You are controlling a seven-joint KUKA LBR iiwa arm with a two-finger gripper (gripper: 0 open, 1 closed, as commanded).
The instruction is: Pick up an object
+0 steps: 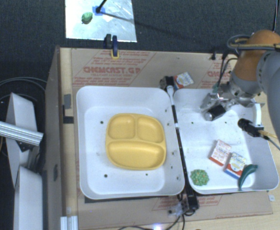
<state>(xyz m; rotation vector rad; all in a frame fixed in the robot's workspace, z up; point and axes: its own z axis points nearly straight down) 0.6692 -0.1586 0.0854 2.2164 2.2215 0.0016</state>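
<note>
My gripper (213, 107) hangs low over the far part of the right bin (196, 133), near its upper left corner, with bare white floor under it. The loose objects lie apart from it toward the near side. A red-and-white small box (220, 153) rests beside a second box with a blue edge (236, 165). A dark green pepper-like piece (247, 172) leans at the near right corner. A bumpy green ball (199, 177) sits by the near wall.
The left bin (94, 128) holds a yellow divided plate (135, 141). A small packet (183, 79) lies on the cardboard just beyond the bins. A blue and yellow clamp (112, 44) stands at the bench's far edge.
</note>
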